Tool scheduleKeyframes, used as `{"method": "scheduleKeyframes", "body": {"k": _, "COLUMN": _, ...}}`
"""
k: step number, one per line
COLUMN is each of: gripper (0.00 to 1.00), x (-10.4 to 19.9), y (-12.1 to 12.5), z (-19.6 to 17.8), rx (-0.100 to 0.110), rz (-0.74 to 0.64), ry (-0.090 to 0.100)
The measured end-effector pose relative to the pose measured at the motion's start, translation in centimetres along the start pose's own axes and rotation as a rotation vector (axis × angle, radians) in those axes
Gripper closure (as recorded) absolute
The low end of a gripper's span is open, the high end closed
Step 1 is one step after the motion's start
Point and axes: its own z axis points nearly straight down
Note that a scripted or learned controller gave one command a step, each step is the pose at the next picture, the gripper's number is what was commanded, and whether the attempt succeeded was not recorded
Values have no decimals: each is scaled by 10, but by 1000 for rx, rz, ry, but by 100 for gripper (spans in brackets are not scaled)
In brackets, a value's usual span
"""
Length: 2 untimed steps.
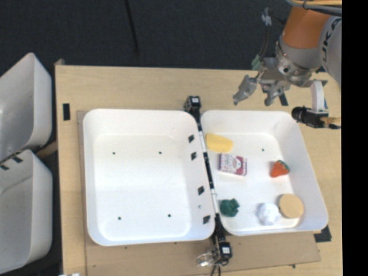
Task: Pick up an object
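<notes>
On a pale wooden bench (144, 88) sit two shallow white bins side by side. The right bin (299, 137) holds six small things. At its 10 o'clock corner, against the dividing edge, lies a yellow block (219, 143); just below it, a small pink-and-white printed packet (232, 165). Toward 3 o'clock sits a red strawberry (279, 169) with a green top. Along the 6 o'clock edge run a dark green lump (229, 207), a crumpled white ball (268, 213) and a tan round disc (291, 206) — the ball and disc touching. The middle of this bin's floor and its 12 o'clock edge are bare. The left bin (144, 177) shows a bare white floor.

The gripper (260, 92) hangs above the bench just past the right bin's 12 o'clock edge, fingers spread apart and holding nothing — well apart from every object.
</notes>
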Motion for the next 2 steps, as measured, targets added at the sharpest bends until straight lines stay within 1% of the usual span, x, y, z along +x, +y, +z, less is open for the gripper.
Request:
{"method": "scheduleKeyframes", "body": {"k": 1, "gripper": 0, "x": -55, "y": -91, "z": 109, "rx": 18, "rz": 7, "ry": 0}}
{"method": "scheduleKeyframes", "body": {"k": 2, "gripper": 0, "x": -29, "y": -56, "z": -54, "rx": -19, "rz": -6, "ry": -5}}
